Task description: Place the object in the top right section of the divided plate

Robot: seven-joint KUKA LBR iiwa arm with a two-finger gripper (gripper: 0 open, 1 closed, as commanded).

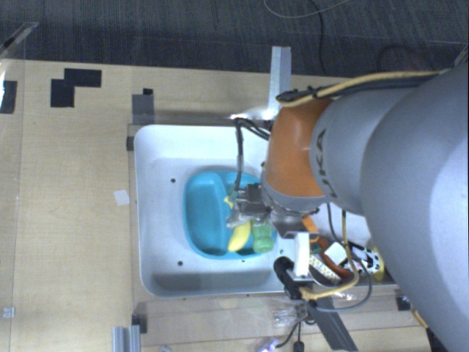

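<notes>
A blue divided plate (207, 213) lies in the left white bin (157, 196), its right part hidden under the arm. A yellow banana-like object (239, 237) rests at the plate's lower right edge, touching a green object (262, 239) beside it. My gripper (245, 210) hangs over the plate's right side, just above the yellow object. The grey arm with its orange band (293, 152) reaches in from the right and covers the upper right of the plate.
Several small items, among them an orange one (311, 226), a white one (333, 253) and a yellow one (375, 264), lie in the right bin under the arm. Cables hang near the front bin wall (212, 288). The left bin's floor around the plate is bare.
</notes>
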